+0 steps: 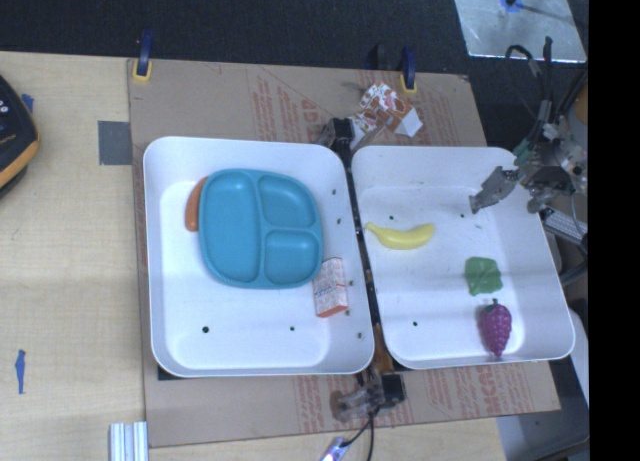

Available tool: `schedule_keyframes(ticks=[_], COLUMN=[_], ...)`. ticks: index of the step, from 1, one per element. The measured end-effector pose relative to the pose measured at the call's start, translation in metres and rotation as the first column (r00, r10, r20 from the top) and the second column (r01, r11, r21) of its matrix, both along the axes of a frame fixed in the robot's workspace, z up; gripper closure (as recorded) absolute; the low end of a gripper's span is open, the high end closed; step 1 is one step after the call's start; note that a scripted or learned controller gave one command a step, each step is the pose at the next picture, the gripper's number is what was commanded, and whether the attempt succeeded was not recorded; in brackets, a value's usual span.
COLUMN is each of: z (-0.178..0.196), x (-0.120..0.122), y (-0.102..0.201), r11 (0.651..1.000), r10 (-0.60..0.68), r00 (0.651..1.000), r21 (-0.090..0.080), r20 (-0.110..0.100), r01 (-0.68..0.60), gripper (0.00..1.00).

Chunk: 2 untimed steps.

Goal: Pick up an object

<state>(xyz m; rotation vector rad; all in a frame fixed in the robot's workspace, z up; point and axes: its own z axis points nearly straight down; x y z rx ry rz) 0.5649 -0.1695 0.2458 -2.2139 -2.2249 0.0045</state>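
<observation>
Camera view: my pincer (pixel 492 192) hangs over the far right part of the right bin (pixel 430 349), carrying nothing; whether it stands open or closed I cannot tell at this size. Step in hand, by my judgement: the approach, with no object yet chosen.

Right bin holds a banana (pixel 401 236) left of centre, a green piece (pixel 482 275) toward the right, and a purple grape bunch (pixel 494 326) at the near right. The banana lies near and left of my pincer, well apart from the others. The next move calls for settling above one item and descending.

Left bin (pixel 250 349) holds a blue divided plate (pixel 261 228), an orange item (pixel 192 205) tucked at its left edge, and a small carton (pixel 331 286) at its near right.
</observation>
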Motion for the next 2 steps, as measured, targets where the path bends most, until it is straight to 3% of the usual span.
schedule_keyframes(ticks=[1,2], z=[-0.154,-0.144], x=[-0.022,-0.022], y=[-0.027,-0.028], r11=[1.000,1.000], r10=[0.001,0.005], r00=[1.000,1.000], r21=[-0.001,-0.003], r20=[0.001,-0.001], r01=[-0.001,-0.005], gripper=[0.00,1.00])
